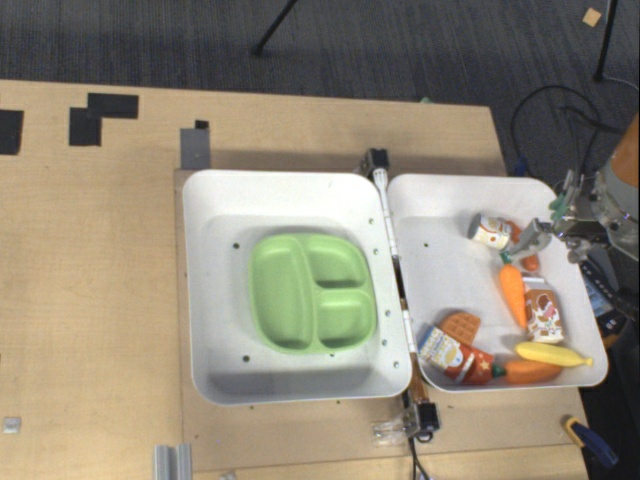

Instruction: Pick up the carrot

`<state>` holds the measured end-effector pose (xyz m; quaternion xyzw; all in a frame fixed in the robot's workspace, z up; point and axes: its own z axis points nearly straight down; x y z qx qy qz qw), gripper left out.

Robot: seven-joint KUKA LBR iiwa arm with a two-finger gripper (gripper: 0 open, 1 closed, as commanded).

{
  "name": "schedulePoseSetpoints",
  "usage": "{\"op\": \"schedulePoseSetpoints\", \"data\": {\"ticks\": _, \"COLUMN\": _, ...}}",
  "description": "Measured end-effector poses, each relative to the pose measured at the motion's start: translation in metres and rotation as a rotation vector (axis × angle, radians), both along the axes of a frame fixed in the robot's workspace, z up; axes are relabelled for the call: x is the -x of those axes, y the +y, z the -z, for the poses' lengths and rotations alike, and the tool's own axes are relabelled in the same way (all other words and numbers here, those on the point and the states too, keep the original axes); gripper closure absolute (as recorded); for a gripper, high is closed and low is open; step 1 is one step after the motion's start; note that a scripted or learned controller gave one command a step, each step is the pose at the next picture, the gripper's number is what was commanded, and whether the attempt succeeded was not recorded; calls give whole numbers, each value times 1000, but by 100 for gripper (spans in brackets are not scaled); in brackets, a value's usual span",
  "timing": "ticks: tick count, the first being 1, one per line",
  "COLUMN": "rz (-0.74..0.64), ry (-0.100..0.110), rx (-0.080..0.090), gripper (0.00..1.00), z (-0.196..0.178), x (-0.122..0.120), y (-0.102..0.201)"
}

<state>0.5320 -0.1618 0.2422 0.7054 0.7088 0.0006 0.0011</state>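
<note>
In the camera view, nearest the lens along the bottom edge, a small clear clip (393,430) and a black cable (418,448) lay on the tabletop (90,298) just below the seam between the two bins. Above them, the left bin (200,268) held a green divided plate (312,291).

The right bin (440,203) carried the clutter. The carrot (513,294) lay near the bin's right side, long axis running roughly up and down the frame, its green top toward the far end. Just beside it on the right sat a small printed carton (543,314), apparently touching it. Near the front wall lay a banana (553,355), another orange item (530,372), a waffle-like biscuit (461,327) and a red and blue packet (455,355). A small white cup-like toy (491,232) sat farther back.

The end effector (535,238) hung at the bin's right rim, just above the carrot's top end, at the end of the arm (615,198). How far it was open could not be told from this angle, and nothing was visibly held in it.

Judging from this, the approach was not yet finished. A good grasp would probably centre on the carrot's middle, closing across its narrow width. The carton crowding the right flank was the likely trouble, so the descent should stay clear of it.
</note>
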Motion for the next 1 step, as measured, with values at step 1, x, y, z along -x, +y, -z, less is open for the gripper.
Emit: {"op": "schedulePoseSetpoints", "data": {"ticks": 1, "rz": -31, "ry": 3, "rx": -1, "gripper": 0, "z": 137, "x": -26, "y": 11}}
